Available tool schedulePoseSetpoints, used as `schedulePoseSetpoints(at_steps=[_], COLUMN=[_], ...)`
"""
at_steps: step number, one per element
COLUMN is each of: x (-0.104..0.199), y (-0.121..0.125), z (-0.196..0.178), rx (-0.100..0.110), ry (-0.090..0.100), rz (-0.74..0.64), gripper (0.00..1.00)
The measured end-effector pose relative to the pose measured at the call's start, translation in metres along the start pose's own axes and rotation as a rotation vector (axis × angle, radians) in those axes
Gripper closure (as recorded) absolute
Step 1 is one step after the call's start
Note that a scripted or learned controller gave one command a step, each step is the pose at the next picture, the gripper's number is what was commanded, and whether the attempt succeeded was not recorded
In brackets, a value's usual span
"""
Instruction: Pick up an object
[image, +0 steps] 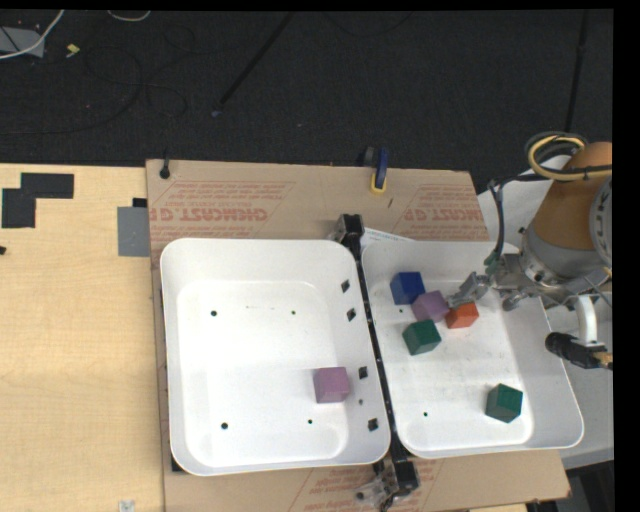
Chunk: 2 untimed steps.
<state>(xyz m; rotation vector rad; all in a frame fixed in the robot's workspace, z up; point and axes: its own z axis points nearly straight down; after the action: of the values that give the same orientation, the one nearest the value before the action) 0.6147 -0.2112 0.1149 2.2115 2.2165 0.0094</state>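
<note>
Arm (575, 215) reaches in from the right over the right bin (545, 425), gripper (470, 293) low near the cluster of blocks at the bin's far side. Can't tell the gripper's state, it's small and blurred against the clutter, and nothing is clearly pinched in it, so no hold to report

Nearest thing to the tip is the orange block (462, 316), touching or just beside the gripper's end, can't say which. Most likely the target. Just to its left sits a purple block (430, 305), with a blue block (406, 287) behind that and a green block (421, 337) in front, all packed close. A second green block (505, 403) sits well apart near the bin's front right corner. A lilac block (331, 384) lies in the left bin (190, 420)

Handling guess: these look like small light cubes, stiff, probably foam or wood or plastic, not fragile. Faces look flat and matte, so slip risk seems low if pinched squarely. Best hold on the orange block looks like across two opposite flat sides, at mid height. The side facing the purple block is crowded, so coming in across the free pair of faces looks safer. A corner pinch could twist it out or shove the neighbours. The lone green block would be the easier pick, free on all sides
</note>
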Motion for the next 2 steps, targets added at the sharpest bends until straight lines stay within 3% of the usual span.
schedulePoseSetpoints(at_steps=[1, 2], x=[0.0205, 0.0211], y=[0.0263, 0.0241], z=[0.0087, 0.0039], rx=[-0.015, -0.004], ry=[-0.002, -0.002], rz=[0.004, 0.0], gripper=[0.0, 1.0])
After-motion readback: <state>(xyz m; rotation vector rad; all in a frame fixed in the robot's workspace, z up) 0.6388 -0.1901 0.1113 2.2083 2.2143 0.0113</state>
